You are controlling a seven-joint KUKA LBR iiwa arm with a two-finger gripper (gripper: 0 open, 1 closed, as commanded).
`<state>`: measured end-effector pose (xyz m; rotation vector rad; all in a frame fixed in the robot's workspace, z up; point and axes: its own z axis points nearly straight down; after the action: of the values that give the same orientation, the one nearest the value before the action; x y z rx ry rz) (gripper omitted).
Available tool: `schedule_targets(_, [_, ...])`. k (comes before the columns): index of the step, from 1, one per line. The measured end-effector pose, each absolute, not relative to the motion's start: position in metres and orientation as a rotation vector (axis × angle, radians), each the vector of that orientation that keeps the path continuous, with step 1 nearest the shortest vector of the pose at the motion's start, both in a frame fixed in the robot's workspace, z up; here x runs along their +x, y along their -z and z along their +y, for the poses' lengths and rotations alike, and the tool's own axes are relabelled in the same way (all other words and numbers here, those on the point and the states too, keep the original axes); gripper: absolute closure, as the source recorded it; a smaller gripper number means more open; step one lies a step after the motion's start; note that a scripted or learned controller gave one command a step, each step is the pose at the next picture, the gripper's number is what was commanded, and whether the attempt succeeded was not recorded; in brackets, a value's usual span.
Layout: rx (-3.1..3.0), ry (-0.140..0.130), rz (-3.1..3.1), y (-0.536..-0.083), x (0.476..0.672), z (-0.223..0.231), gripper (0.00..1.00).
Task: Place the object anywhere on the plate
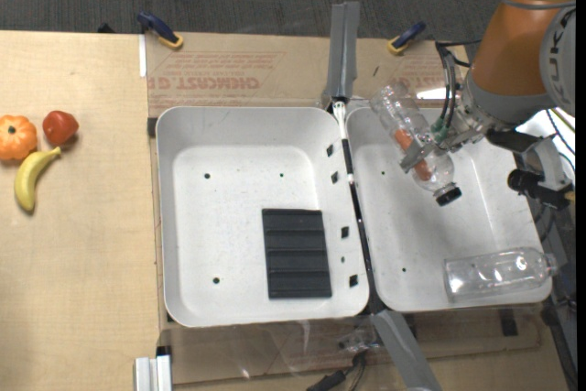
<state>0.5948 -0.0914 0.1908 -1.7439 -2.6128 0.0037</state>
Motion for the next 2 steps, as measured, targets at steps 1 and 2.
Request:
schedule_targets(1, [-1.617,-0.002,-2.694,-0.216,0.599,-0.039,1.00])
schedule_targets(2, [-1.657,-0.004,-2.667,-0.256,0.559,0.053,1.00])
